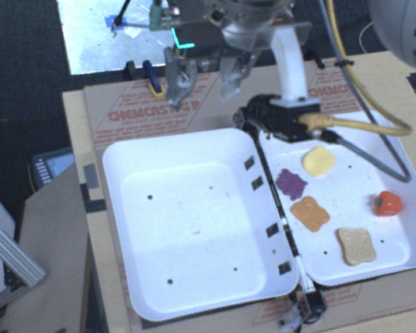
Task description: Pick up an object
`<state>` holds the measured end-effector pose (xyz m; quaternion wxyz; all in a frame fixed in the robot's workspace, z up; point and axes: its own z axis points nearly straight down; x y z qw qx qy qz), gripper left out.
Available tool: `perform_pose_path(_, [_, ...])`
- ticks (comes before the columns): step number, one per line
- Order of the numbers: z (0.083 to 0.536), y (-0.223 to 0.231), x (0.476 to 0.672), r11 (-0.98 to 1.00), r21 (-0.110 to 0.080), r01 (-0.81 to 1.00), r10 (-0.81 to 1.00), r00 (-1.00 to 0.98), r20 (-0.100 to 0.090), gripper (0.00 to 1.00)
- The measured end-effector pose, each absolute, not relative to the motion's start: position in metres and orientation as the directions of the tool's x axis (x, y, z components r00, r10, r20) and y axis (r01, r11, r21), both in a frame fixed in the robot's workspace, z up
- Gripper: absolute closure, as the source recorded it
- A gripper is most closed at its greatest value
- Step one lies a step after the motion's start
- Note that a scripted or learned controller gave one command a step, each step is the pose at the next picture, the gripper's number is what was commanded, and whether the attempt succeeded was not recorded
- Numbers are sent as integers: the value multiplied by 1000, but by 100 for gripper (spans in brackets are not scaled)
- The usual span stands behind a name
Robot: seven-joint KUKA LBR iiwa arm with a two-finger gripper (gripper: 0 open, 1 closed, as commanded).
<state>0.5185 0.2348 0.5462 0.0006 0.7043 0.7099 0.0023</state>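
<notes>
— So, is my hand (202, 84) holding anything?

— No. Its two fingers are spread apart with nothing between them, up high over the back edge of the bins.

— Why up there?

— I think it's picking. The toy foods lie in the right bin (411, 199): yellow piece (318, 160), purple piece (290, 183), tomato (387, 204).

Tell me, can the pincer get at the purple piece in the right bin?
Probably yes. The purple piece lies flat and apart from its neighbours, nothing over it; the pincer hangs above the bins' far edge, fingers spread with nothing between them.
</notes>
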Motion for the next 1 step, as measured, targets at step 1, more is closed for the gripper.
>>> perform_pose_path(1, [558, 235, 519, 10, 7, 1000, 1000, -10, 4, 100])
